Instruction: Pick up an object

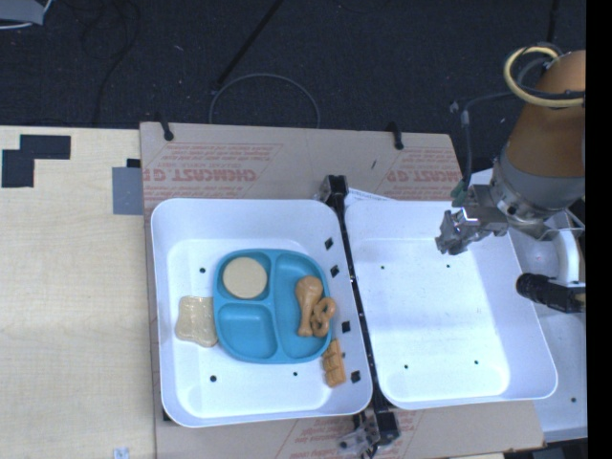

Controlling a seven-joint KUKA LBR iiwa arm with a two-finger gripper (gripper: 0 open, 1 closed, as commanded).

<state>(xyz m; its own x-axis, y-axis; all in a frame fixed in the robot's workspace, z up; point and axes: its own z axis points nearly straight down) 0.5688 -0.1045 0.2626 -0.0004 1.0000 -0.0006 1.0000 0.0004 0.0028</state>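
A blue divided plate point(251, 338) lies in the left bin point(182, 228). A round tan cookie point(244, 277) rests in its upper left compartment. In its right compartment lies a tan pretzel-shaped piece point(314, 306). A pale bread slice point(196, 320) lies on the bin floor to the plate's left, and a small orange-brown piece point(334, 363) lies at the plate's lower right. My gripper point(455, 233) hangs over the upper right part of the right bin point(430, 304), far from all these things, with nothing seen between its fingers.
A black divider point(346, 285) runs between the two bins. Cardboard point(249, 165) lies under and behind them. The wooden bench top point(67, 323) stretches to the left, with dark markers at its top left.
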